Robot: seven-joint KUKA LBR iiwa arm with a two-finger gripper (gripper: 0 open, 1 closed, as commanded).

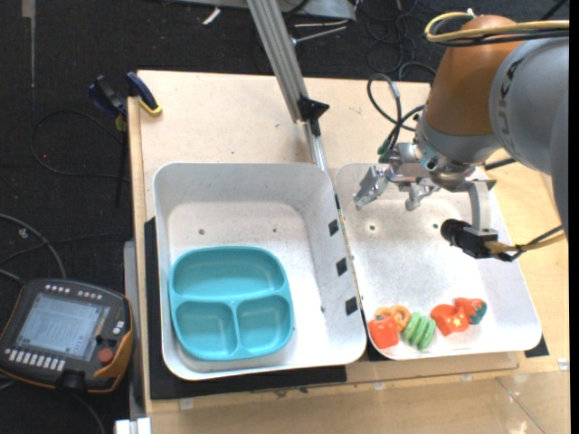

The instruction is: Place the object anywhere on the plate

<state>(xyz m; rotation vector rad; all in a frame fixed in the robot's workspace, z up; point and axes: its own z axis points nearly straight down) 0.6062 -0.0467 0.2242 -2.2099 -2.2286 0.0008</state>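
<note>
Two shallow white bins sit side by side on the wooden bench (217, 116). The left bin (181, 188) holds one turquoise plate (232, 302), divided into three compartments: one long one across the top and two smaller ones below it. The plate lies toward six o'clock in that bin, and all three compartments are bare.

The right bin (425, 269) holds the toy food, gathered along its near edge at about six o'clock. I count three pieces: one red-and-orange pepper (387, 325) at the left, one green ridged piece (418, 330) touching it, and one red piece with a teal tip (459, 316) just to the right. All three lie well apart from the plate, across the wall between the bins.

The one arm (507, 70) comes in from three o'clock. Its gripper (391, 190) hangs over the far part of the right bin, near twelve o'clock, with its two fingers (369, 191) spread apart and nothing between them. It is well apart from the toy food.

One teach pendant (63, 333) lies on the floor at about eight o'clock.
</note>
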